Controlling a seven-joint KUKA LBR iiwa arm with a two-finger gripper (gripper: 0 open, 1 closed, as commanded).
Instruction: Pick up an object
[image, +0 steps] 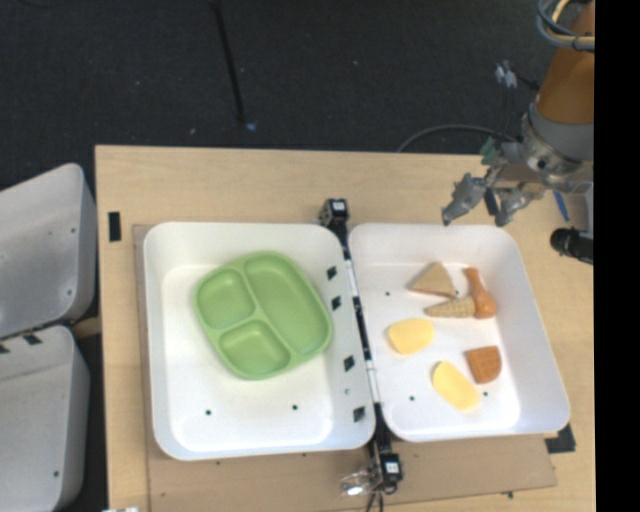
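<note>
Progress stands at the start: no object has been lifted, and every item lies loose in the bins. The hand hovers just past the far rim of the right-hand shallow white plastic bin, above the bare wooden surface. Its two dark fingers point downward and stand apart, with nothing between them.

Candidate objects all lie on the near side of the hand, inside that bin:
- Closest, a tan triangular wedge, with a pale ribbed cone touching it just beyond.
- Beside these, an orange drumstick-shaped piece.
- Further off, a yellow rounded slab, a brown-orange square chunk and a yellow oval piece.

The left-hand white bin holds a green three-compartment plastic tray, well apart from the hand.

The grey arm with its orange band enters from above the hand, wrist roughly vertical. Remaining work, as judged: travel over the bin, descend onto one item, close and lift. The touching wedge and cone may hinder a clean grasp.
</note>
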